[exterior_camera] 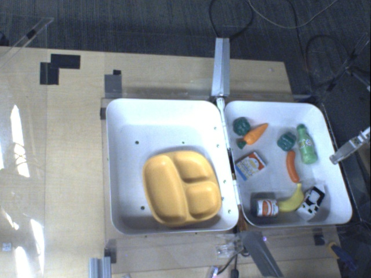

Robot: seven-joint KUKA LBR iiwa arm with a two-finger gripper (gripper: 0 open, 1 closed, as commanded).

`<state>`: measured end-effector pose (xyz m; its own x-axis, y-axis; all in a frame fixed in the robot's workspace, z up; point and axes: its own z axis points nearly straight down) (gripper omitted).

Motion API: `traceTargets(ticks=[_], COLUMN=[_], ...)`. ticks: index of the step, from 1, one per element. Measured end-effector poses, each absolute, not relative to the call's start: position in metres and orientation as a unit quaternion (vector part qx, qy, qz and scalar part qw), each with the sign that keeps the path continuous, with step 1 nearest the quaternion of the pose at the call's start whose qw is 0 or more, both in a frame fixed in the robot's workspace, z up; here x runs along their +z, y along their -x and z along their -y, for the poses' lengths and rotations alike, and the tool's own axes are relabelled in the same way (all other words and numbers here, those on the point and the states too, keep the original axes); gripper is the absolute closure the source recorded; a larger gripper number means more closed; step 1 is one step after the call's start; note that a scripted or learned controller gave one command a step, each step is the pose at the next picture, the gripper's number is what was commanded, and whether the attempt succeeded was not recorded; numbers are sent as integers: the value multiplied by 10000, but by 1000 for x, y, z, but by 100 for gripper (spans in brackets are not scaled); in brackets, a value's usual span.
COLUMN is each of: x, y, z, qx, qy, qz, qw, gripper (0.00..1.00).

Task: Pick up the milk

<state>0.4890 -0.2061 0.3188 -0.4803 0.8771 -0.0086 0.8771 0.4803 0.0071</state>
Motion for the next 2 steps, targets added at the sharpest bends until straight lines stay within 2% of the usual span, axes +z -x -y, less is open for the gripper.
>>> traceTargets(ticks=[1, 2], x=[126, 88], y=[-488, -490], z=[187, 205], qx=[8, 22], qy=[-4794, -5268], qz=[-8776, -8500], qw=[18, 39], gripper=[0, 0])
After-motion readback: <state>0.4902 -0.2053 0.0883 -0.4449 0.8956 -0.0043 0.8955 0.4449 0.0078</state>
